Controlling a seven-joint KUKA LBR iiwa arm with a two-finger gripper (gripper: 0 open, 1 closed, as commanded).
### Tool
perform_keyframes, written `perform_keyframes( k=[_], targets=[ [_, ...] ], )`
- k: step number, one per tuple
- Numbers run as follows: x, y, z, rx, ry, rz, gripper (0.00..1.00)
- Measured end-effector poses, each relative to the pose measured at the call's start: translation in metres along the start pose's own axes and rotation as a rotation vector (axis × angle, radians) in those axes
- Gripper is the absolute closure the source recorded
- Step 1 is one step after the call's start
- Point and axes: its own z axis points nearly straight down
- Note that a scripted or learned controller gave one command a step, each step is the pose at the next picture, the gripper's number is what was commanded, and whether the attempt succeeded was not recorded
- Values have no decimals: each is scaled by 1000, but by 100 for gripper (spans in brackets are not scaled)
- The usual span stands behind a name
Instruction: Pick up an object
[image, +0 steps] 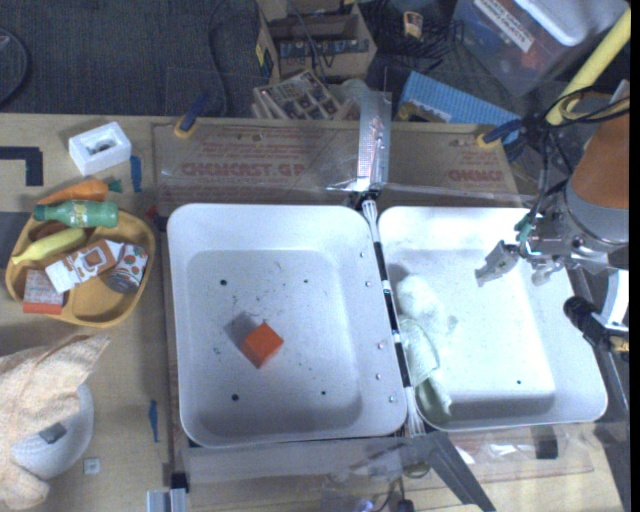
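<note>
An orange cube (263, 344) lies in the left bin (200, 250), a little below its middle. In the right bin (520, 350), a white crumpled object (416, 300) rests against the left wall. A pale green item (430, 388) lies just below it near the front left corner. My gripper (520, 267) hangs over the upper right part of the right bin, well right of the white object. Its fingers (494, 265) are spread open with nothing between them.
A yellow bowl (100, 312) of toy food sits left of the bins, with a white box (100, 147) above it and a beige cloth (45, 390) below. A clear plastic wall (270, 160) stands behind the bins. Cables and boxes crowd the back.
</note>
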Motion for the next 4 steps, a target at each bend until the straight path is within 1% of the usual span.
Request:
perform_keyframes(
  k=[1, 2, 3, 4],
  targets=[
    [116, -34, -6, 2, 0, 83, 0],
    [49, -36, -15, -4, -2, 152, 0],
    [-42, -33, -57, -4, -3, 171, 0],
    [-67, -30, -101, -4, -3, 208, 0]
  ],
)
